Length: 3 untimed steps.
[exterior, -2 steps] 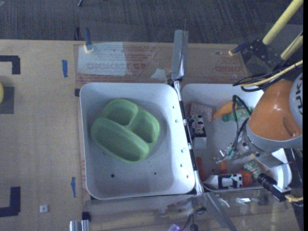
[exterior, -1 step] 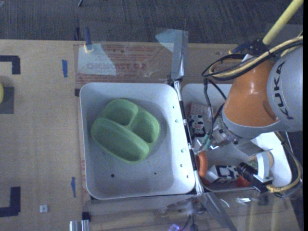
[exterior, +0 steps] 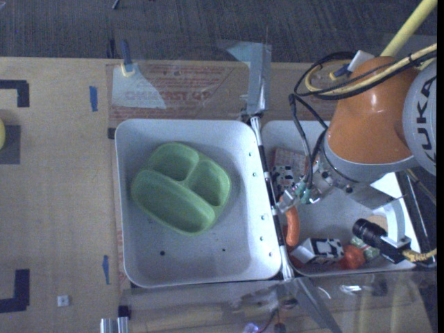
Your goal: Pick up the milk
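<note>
Just right of the left bin [exterior: 132,207], the milk [exterior: 282,177] carton lies under the gripper [exterior: 300,193], whose grip state I cannot tell. Likely light, stiff cardboard; grasp across its flat sides.

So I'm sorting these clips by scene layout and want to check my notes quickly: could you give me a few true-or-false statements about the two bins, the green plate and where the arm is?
1. The green divided plate lies in the left bin. True.
2. The plate holds an orange carrot. False: its compartments look bare.
3. The arm hangs over the right bin. True.
4. The black-and-white spotted carton lies in the left bin. False: it lies in the right bin, near the divide.
5. An orange sausage-shaped item lies in the right bin beside the wall between the bins. True.
</note>
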Tool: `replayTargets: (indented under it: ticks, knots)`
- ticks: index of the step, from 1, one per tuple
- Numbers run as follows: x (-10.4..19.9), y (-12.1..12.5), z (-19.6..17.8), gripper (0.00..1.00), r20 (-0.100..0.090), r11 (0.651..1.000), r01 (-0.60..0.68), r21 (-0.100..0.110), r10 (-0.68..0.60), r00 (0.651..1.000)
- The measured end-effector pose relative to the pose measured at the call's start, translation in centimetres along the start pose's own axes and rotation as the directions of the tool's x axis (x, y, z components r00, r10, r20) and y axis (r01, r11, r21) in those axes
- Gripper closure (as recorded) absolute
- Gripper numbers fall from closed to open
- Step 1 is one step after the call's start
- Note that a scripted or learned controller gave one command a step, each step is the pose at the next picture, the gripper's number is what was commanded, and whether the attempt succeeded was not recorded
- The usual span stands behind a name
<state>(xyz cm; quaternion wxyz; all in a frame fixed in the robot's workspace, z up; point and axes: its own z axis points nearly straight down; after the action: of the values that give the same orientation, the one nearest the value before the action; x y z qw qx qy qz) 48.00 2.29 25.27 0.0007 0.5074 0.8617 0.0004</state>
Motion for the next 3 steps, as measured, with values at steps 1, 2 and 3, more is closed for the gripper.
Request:
replayTargets:
  ticks: [1,2,3]
  knots:
    - [-1.3,-0.7,-1.9,1.00,0.002,0.999,0.044,-0.002,-0.044,0.999]
    - [-1.3,-0.7,-2.3,1.00,0.001,0.995,-0.101,-0.001,0.101,0.995]
    - [-8.0,-4.5,4.4,1.00,0.000,1.000,-0.013,0.001,0.013,1.000]
